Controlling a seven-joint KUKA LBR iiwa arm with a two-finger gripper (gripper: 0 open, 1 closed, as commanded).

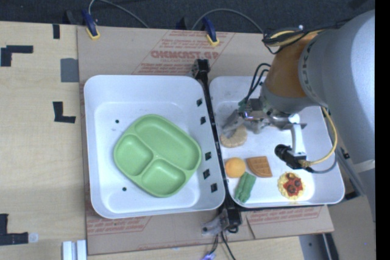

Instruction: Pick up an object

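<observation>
Over the right bin (332,192), near its left wall, the hand (239,122) hung low above a pale, round cookie-like piece (234,137). Its metal tips pointed down and left toward that piece, but whether they were apart or together could not be made out, and nothing showed between them. The grey arm (347,64) with its orange band (286,73) came in from the counter's right edge. Along the bin's near side lay an orange ball (235,167), a tan wedge like toast (259,166) just beside it, a green pod (245,187) below them, and a small pizza-like disc with red topping (292,186) toward the near right corner. A green divided plate (158,154) sat tilted in the middle of the left bin (97,94). Both bins rested on a cardboard sheet (152,52) clamped at the counter's far edge.
</observation>
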